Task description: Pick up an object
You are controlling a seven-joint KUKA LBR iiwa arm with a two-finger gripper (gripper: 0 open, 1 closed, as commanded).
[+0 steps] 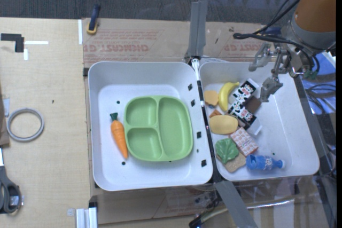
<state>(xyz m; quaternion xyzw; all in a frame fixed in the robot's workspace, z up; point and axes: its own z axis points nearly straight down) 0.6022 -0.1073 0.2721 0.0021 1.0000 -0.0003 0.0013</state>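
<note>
Two white bins sit side by side, and the gripper point(269, 85) hangs over the right bin point(299, 136), near its back wall. Whether its fingers are spread or closed cannot be told from this slant, and nothing is seen between them.

Just left of the gripper and slightly lower lies a black-and-white patterned box point(242, 102), with a banana point(227, 93) touching its far side and a small orange piece point(211, 98) beyond that. Below-left of the gripper rests a yellow bun point(223, 124). Farther toward the front of the bin are a pink checked cracker point(243, 141), a green leaf point(227, 150) and a blue bottle point(263, 163) lying on its side.

Well to the left of the gripper, in the left bin point(101, 115), a green divided plate point(159, 128) lies flat with a carrot point(119, 137) just beside its far edge. Farther left still, on the bench, rests a grey tape ring point(24, 124).
</note>
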